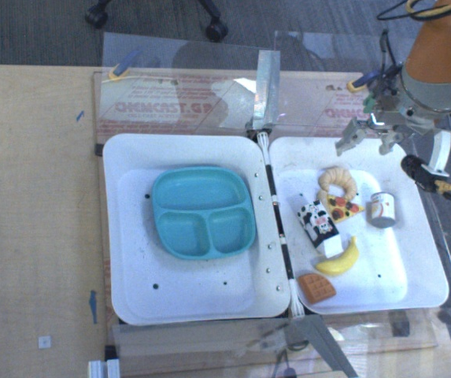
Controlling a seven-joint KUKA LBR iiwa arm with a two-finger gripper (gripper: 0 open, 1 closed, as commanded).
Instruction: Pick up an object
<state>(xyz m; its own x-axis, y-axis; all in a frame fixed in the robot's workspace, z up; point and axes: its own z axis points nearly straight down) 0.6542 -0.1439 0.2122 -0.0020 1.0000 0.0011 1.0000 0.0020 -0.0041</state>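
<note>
In the right bin [422, 286] lie a tan doughnut [337, 181], a pizza slice [344, 208], a black-and-white cow-patterned carton [318, 224], a yellow banana [340, 260], an orange-brown waffle piece [317, 287] and a small grey can [381, 209]. My gripper [369, 139] hovers above the far edge of this bin, up and to the right of the doughnut. Its two fingers are spread apart with nothing between them.
The left bin [123, 211] holds a teal divided plate [203, 212]. A clear plastic sheet and a metal divider [266, 93] stand behind the bins. Cables and a black fitting [423, 173] hang at the right bin's far right edge.
</note>
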